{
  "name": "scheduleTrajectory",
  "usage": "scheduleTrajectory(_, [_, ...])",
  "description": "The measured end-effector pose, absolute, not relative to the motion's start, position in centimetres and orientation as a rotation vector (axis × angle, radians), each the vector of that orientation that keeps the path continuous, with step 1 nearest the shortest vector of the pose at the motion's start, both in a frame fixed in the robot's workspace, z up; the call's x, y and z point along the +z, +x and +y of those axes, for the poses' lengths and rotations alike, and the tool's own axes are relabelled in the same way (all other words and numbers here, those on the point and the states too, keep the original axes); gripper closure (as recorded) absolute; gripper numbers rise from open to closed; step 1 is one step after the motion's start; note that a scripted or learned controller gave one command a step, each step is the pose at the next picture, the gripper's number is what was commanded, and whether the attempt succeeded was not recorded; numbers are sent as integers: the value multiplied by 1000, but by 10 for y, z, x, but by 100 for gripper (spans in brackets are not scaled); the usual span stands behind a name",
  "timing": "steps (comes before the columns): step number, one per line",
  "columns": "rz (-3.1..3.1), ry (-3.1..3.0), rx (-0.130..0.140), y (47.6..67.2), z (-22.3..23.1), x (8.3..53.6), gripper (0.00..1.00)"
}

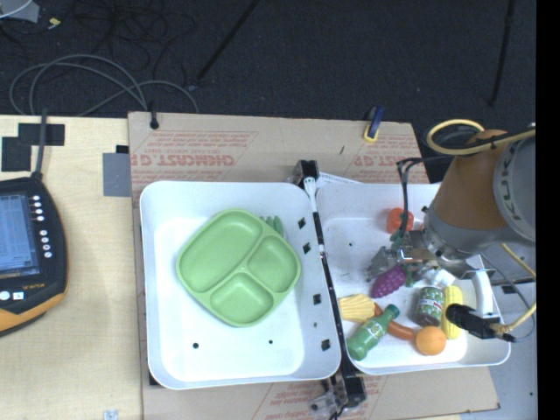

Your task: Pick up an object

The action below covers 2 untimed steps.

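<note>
While the arm (pixel 477 191) leans over the right bin (pixel 350 234), its gripper (pixel 401 261) sits low just above the purple grapes (pixel 388 281); finger spread I cannot tell. The grapes look light, bumpy, slightly squashy: pinch across the cluster's middle.

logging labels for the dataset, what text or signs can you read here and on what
Red print on the cardboard sheet under the bins: upside down and too blurred to read for sure.
More red print on the cardboard's front edge: too small to read.
Pendant screen at left: text too small to read.
Small can label: blurred, unreadable.
</note>
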State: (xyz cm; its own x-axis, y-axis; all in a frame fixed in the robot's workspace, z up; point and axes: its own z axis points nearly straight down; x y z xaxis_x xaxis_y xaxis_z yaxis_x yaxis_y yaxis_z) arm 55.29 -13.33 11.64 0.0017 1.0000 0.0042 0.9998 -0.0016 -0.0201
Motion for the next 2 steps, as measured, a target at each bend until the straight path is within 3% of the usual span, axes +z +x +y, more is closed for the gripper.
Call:
scheduleTrajectory(1, [-2219,-2220,2,585,-134,85,0])
scheduleTrajectory(2, [-2214,-2221,5,569,-125,87,0])
